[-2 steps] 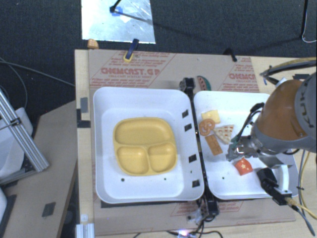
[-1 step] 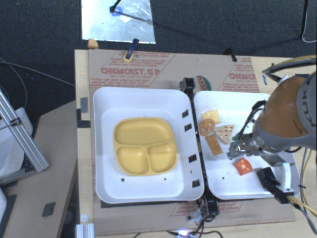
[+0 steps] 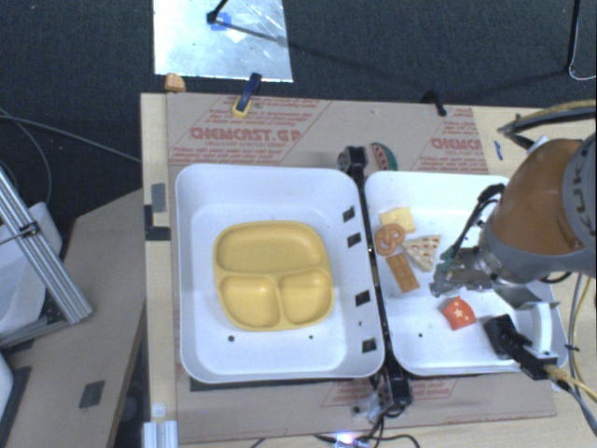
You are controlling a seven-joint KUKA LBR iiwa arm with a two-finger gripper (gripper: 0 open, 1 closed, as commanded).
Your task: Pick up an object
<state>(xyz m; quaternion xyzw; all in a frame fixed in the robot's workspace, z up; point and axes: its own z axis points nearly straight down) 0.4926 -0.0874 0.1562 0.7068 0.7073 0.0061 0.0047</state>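
Observation:
In the right bin (image 3: pixel 420 353) lie several small toy foods. A yellow cheese-like block (image 3: pixel 396 218) sits near the bin's far left, with a round orange pretzel-like piece (image 3: pixel 388 239) just in front of it. A tan waffle wedge (image 3: pixel 423 249) and a brown bar (image 3: pixel 403 273) lie beside them. A red piece (image 3: pixel 458 313) rests nearer the front. My gripper (image 3: pixel 451 278) hangs low over the bin, just above the red piece and right of the wedge. Nothing shows between its fingers.
The left bin (image 3: pixel 196 250) holds a yellow divided plate (image 3: pixel 273 273). A dark clamp strip (image 3: pixel 368 269) runs between the bins. Behind the bins on the cardboard lie a blue and yellow tool (image 3: pixel 246 95) and a shiny sheet (image 3: pixel 222 24).

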